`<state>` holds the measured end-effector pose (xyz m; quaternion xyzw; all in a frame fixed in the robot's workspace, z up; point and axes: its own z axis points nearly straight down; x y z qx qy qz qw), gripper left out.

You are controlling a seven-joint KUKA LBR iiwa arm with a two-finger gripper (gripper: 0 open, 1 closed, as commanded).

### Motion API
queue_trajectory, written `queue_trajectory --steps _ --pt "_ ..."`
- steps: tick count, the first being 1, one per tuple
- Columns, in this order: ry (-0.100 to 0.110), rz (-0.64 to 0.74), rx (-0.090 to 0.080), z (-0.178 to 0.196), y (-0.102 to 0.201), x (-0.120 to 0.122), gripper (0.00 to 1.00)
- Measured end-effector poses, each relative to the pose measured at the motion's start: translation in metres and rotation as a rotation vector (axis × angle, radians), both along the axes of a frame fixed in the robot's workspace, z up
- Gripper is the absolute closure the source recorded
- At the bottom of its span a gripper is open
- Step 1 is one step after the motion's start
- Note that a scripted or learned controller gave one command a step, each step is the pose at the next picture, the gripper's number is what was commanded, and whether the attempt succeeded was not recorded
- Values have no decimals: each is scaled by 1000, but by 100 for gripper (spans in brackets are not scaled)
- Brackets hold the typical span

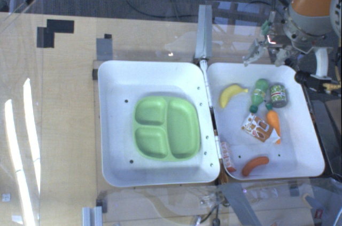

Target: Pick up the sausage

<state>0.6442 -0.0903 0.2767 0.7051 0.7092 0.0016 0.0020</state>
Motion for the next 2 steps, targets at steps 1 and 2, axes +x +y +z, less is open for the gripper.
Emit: queue_trajectory --steps 1,2 --pt "1 17 0 -117 -51 1 0" --pt "-8 -115 6 -166 -74 -12 0"
